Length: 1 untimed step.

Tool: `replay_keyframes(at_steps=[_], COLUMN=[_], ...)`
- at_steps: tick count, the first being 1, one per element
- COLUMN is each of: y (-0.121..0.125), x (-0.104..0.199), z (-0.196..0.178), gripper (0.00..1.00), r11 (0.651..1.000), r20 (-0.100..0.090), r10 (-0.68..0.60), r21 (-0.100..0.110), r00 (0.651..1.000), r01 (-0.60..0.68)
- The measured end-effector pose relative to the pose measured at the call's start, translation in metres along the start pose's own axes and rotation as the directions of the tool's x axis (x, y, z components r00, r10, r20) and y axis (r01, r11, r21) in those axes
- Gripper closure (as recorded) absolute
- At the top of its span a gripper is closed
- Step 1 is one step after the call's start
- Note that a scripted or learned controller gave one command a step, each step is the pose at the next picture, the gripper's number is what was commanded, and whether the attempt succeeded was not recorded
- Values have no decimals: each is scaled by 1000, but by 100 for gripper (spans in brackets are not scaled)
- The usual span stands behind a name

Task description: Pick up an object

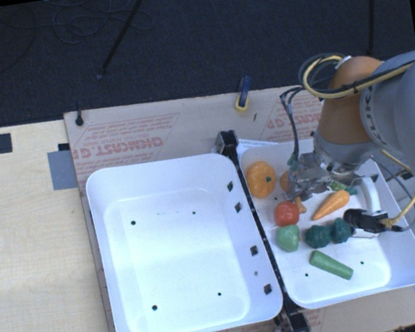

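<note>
Nothing lifted yet. Your gripper (pixel 302 185) hangs low; jaw state unclear. Red tomato (pixel 286 213) sits just below them, ungrasped.

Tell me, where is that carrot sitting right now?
The carrot lies in the right bin, right of the red tomato, above the dark green broccoli and just below the gripper.

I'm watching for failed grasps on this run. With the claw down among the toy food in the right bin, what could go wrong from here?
The claw sits in a tight cluster: the orange fruit, red tomato and carrot lie close together, so it may nudge one aside or catch two. The round pieces could also roll away under contact.
</note>
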State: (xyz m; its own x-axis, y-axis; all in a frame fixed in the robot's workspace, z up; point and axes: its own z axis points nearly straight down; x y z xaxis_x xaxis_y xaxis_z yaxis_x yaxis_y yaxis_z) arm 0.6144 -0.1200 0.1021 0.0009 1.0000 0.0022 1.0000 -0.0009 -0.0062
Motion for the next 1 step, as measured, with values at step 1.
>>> replay_keyframes(at_steps=[1], y=[31], x=[-10], z=[-37], gripper=[100], r11=[1000], r20=[3], r10=[-4], r21=[-9], r00=[1000], r01=[4])
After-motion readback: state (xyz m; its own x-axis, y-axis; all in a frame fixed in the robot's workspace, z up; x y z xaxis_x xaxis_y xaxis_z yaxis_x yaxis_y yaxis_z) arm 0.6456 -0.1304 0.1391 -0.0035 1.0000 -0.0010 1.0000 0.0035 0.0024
